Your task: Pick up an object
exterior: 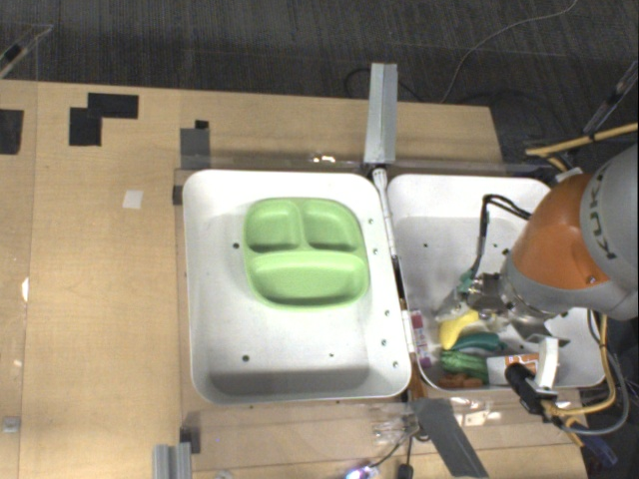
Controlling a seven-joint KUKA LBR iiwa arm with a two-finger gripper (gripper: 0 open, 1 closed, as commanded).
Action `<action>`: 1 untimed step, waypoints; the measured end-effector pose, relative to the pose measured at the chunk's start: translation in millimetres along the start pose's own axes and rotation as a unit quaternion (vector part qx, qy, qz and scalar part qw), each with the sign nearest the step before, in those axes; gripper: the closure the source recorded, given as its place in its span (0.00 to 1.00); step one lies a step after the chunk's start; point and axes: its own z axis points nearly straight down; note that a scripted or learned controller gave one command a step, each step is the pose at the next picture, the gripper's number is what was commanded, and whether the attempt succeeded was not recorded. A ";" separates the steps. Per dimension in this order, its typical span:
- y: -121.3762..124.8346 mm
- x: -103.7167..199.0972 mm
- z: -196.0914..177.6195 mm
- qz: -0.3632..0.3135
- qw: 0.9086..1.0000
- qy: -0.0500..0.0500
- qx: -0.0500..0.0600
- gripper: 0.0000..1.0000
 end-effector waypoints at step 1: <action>3.7 -7.0 -0.3 -0.069 0.998 0.001 -0.003 0.00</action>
